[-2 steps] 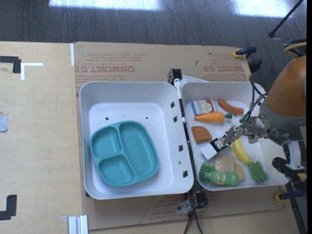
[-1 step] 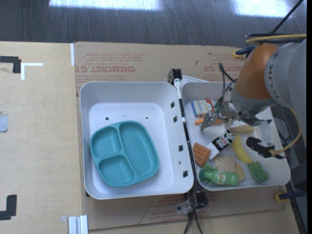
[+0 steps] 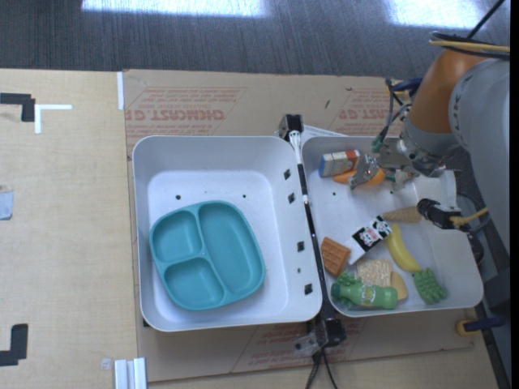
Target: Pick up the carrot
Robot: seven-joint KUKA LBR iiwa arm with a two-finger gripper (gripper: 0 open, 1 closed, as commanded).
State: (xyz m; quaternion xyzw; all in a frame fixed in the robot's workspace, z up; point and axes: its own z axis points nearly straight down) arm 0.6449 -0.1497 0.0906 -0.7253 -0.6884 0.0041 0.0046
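1. Cardboard covers my counter (image 3: 65, 217), which carries two white bins side by side.
2. Left bin (image 3: 154, 298) holds a teal divided plate (image 3: 207, 254).
3. Right bin (image 3: 466, 286) holds a banana (image 3: 401, 251), a waffle (image 3: 334, 254), a green bottle (image 3: 365, 296) and a small can (image 3: 338, 162).
4. My claw (image 3: 369, 171) is low at the right bin's far end, over the carrot (image 3: 366, 177); I cannot tell whether it is spread or pinching.

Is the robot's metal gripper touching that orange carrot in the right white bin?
Touching. In the camera view the gripper sits right on the orange carrot at the back of the right white bin, with no gap visible between them.
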